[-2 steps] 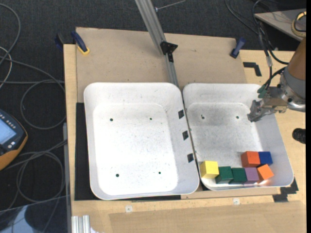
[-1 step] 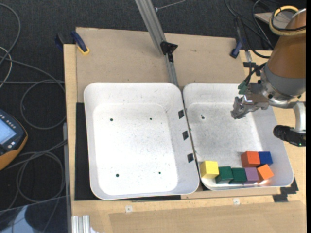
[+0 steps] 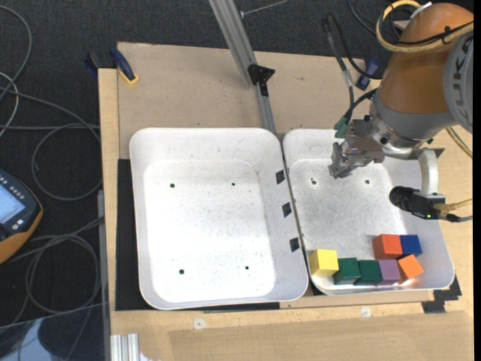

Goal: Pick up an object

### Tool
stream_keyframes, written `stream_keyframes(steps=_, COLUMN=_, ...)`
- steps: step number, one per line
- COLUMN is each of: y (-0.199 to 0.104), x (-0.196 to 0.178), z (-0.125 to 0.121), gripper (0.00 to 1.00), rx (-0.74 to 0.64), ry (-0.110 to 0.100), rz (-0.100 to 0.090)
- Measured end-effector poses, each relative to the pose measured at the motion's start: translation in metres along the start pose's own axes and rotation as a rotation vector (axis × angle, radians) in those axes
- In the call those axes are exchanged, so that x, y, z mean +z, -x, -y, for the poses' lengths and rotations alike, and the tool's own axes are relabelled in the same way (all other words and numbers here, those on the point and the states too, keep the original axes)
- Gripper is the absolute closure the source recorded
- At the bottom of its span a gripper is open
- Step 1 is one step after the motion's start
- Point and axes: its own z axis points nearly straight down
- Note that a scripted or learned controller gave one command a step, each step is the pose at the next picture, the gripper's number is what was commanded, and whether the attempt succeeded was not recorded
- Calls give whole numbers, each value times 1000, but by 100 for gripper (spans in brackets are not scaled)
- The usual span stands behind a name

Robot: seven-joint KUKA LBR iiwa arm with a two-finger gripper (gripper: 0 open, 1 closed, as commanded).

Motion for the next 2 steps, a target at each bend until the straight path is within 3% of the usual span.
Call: stream_keyframes(steps=2, y=-105, x=-7, z=-5, gripper=100, rx=1, ry=0, rz=0)
